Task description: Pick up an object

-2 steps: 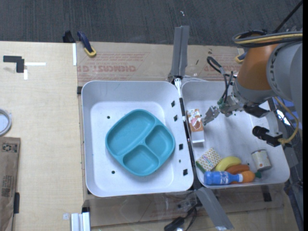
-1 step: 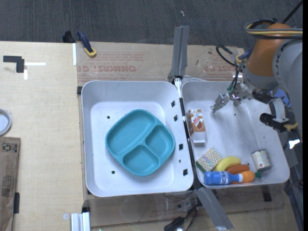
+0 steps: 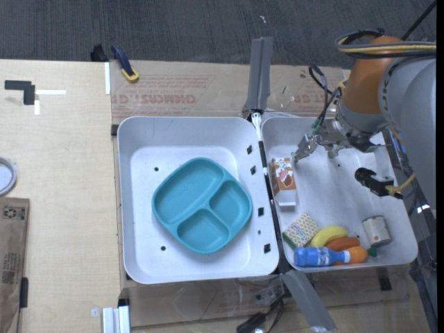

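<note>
Reaching in from the right of the frame, our gripper (image 3: 313, 144) hangs over the upper part of the right bin (image 3: 347, 259), and we cannot tell whether it is open or closed, since it is small and partly lost against the white floor. Nothing shows between its tips, so we judge the pick not yet made. The candidates all lie in that bin: a small box (image 3: 284, 179) against the left wall, just below and left of the gripper; a patterned packet (image 3: 301, 228) lower down; a banana (image 3: 327, 236), a carrot (image 3: 343, 242) and a blue bottle (image 3: 320, 257) crowded together along the bottom edge; and a small can (image 3: 375, 231) at lower right, a little apart from them. The left bin (image 3: 139, 144) holds a blue plate (image 3: 202, 205) with three compartments, well away from the arm. We think the box is the nearest choice, but it rests touching the wall, so we should come down with room for the wall-side tip or risk a jam. The bottom cluster looks harder, as its pieces touch. The can stands freer and may suit a clean, centred descent best.
</note>
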`<action>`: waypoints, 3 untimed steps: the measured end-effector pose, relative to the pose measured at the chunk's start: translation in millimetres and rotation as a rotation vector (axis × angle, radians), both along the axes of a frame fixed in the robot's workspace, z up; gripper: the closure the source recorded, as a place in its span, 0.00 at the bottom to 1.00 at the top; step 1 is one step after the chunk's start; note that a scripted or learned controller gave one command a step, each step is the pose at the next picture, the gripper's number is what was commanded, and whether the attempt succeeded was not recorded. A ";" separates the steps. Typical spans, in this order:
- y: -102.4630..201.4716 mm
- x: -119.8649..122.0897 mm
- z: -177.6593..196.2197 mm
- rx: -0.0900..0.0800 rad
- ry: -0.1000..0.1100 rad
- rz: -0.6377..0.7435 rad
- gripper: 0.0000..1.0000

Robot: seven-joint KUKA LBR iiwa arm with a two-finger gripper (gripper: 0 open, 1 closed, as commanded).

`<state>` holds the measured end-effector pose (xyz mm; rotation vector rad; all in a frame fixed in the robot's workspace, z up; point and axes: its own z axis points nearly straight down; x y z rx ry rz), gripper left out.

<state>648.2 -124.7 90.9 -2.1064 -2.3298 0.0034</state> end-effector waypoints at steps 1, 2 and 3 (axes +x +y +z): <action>-85.4 -44.8 0.2 0.004 -0.002 0.082 0.00; -85.9 -44.3 9.1 0.002 -0.003 0.083 1.00; -85.9 -44.4 9.0 0.002 -0.002 0.083 0.00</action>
